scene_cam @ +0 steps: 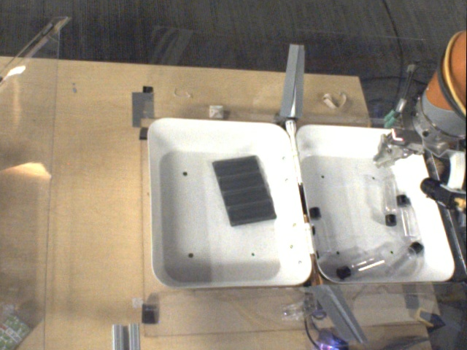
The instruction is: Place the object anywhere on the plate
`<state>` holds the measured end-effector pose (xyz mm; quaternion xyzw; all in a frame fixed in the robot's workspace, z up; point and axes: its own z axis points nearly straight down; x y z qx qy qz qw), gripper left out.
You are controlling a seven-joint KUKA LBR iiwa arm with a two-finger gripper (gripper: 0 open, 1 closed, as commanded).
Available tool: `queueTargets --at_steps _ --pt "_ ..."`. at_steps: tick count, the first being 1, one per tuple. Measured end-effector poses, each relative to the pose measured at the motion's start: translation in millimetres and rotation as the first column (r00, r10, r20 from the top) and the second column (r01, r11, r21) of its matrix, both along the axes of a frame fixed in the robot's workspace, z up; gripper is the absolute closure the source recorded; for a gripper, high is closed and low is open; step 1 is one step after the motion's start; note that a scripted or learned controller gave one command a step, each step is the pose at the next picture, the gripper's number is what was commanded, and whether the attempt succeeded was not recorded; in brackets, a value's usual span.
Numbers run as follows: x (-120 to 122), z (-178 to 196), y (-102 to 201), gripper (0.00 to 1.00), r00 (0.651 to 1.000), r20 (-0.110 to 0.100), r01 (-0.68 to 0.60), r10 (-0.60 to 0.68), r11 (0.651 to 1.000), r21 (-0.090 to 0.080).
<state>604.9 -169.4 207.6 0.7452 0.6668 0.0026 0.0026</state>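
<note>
From where I stand, the dark ribbed slab (244,190) lies flat on the floor of the left bin (164,195), a little above the middle, and I take it for the thing to be moved, though I cannot say for sure whether it is the object or the plate itself. The pincer (390,152) hangs over the upper right corner of the right bin (438,268), so the slab sits well apart from it, away to the left across the wall where the two bins meet. The slab's long axis runs slantwise, from upper left down to lower right, with its grooves crossing it. It looks matte and rubbery against the smooth, glossy white plastic. In the right bin a clear, glassy piece with black ends (398,228) curves along the floor. Whether the pincer is wide or narrow I cannot tell. The wooden bench (80,217) is pale.
</note>
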Motion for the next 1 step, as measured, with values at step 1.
queueTargets --at_steps 1 --pt "11.6 68.0 -15.0 1.00 0.818 -0.004 0.575 -0.575 0.818 0.001"
